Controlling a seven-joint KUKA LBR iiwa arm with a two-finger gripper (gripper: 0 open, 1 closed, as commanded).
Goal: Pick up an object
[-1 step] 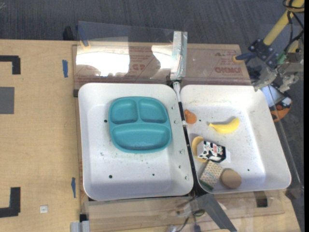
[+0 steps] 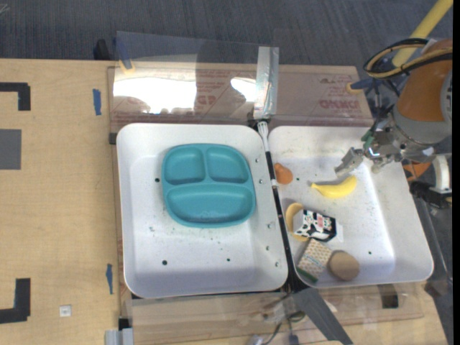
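two shallow white bins sit side by side on the bench. the left bin (image 2: 144,257) carries a teal divided plate (image 2: 208,184), three compartments, lying flat toward the upper middle of the bin; the rest of that floor shows only dark specks.

the right bin (image 2: 402,254) holds the loose objects. a yellow banana (image 2: 336,187) lies near the middle of its upper half, curved, tips turned upward. a small orange piece (image 2: 283,174) rests to the left of the banana, close to the wall shared by the two bins. lower down, a black-and-white patterned item (image 2: 316,225) lies partly over a tan rounded piece (image 2: 293,215) at its left. below those, a small checkered packet (image 2: 313,258) leans against a brown rounded object (image 2: 344,265), the two touching near the bin's front edge.

the arm comes in from the right with its orange band (image 2: 424,92) above the wrist. the gripper (image 2: 352,160) hangs over the upper part of the right bin, just above and to the right of the banana, near it but apart from it. one grey finger (image 2: 348,161) slants down toward the banana; nothing sits between the fingers, and whether they are spread or closed cannot be told from this angle.

a clear plastic sheet (image 2: 194,77) and cardboard (image 2: 316,92) stand behind the bins.
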